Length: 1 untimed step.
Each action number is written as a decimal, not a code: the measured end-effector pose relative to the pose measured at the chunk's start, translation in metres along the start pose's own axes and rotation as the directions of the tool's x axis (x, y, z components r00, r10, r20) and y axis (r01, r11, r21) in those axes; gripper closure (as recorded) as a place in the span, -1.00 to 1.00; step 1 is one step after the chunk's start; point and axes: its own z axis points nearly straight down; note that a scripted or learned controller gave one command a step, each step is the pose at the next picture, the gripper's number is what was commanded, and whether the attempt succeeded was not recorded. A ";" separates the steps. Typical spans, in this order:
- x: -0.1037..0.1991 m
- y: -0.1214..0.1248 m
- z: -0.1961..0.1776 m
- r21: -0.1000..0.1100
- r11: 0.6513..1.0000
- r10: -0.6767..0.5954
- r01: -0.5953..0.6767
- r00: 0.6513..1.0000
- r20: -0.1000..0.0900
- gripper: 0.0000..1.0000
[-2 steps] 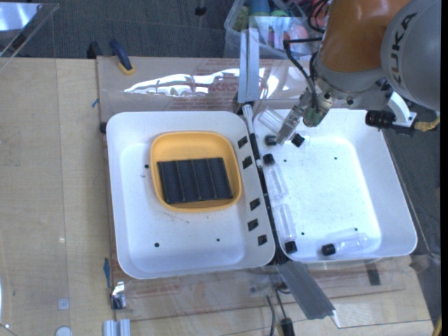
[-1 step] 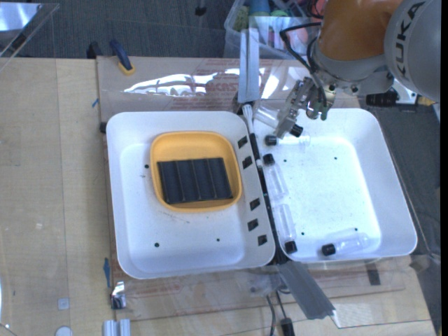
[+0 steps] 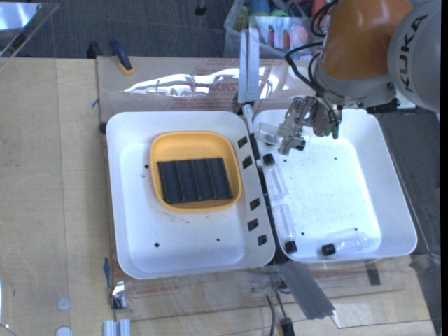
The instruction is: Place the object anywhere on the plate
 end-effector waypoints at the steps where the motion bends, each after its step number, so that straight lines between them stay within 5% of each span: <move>1: -0.001 0.009 -0.007 -0.001 0.990 -0.140 0.140 0.990 0.006 1.00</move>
